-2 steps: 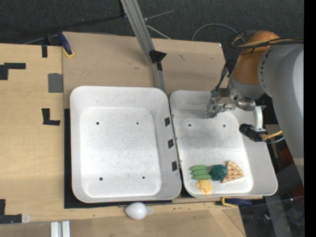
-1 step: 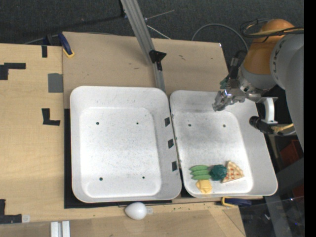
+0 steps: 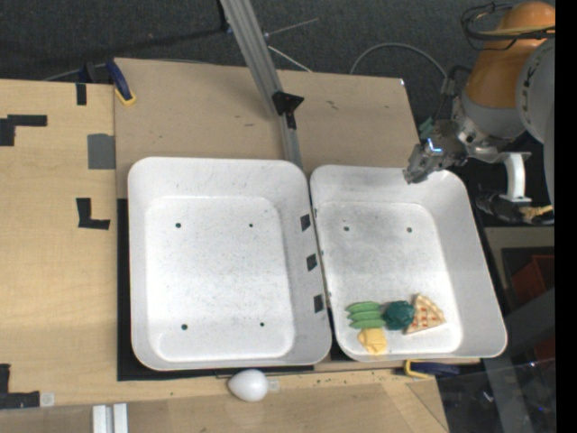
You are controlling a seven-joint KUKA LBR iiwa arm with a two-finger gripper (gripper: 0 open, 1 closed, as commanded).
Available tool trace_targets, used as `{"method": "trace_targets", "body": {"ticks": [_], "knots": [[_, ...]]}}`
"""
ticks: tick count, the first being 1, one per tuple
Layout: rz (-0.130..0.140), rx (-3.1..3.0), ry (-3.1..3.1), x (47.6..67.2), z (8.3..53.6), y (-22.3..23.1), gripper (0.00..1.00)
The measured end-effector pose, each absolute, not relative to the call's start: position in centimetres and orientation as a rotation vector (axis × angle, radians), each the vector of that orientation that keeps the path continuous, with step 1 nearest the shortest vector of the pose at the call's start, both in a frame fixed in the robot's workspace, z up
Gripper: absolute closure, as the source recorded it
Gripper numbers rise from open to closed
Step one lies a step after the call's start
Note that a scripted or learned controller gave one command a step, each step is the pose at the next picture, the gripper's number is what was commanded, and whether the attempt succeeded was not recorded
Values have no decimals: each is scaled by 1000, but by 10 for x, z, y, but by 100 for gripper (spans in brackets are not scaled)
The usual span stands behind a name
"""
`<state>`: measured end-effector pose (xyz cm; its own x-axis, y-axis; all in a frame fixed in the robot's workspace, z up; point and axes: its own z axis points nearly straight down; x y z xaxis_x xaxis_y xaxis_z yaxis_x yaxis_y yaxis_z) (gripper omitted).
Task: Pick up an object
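The two-finger gripper [image 3: 420,171] is seen at about one o'clock in the camera view, poised over the far rim of the shallow white plastic right bin [image 3: 397,242]; whether it is spread or closed cannot be told, and nothing is seen held by it. The objects that could be picked are clustered in that bin's near corner, at about five o'clock: a green pod-like toy vegetable [image 3: 363,311], a dark green rounded lump [image 3: 397,313], a small yellow piece [image 3: 372,339] and a triangular toy pizza slice [image 3: 425,316], the four touching or just beside one another and well apart from the gripper. The shallow white plastic left bin [image 3: 216,260] is judged irrelevant to the pick, as is the white egg-shaped object [image 3: 248,385] lying on the bench at six o'clock, outside both bins. Trouble is judged most likely from the crowding: two pieces could be pinched at once, or one nudged aside and none caught. The cluster also sits close to the bin's near wall, so a finger could be fouled on the rim during descent. No brand, label or legible writing can be made out
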<state>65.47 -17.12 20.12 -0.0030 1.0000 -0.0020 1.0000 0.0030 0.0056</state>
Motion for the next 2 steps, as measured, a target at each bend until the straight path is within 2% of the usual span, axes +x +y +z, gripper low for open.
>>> {"method": "trace_targets", "body": {"ticks": [1,2], "knots": [[3,2217,2221,654,244,-171,100],[-1,2217,2228,657,237,-127,100]]}}
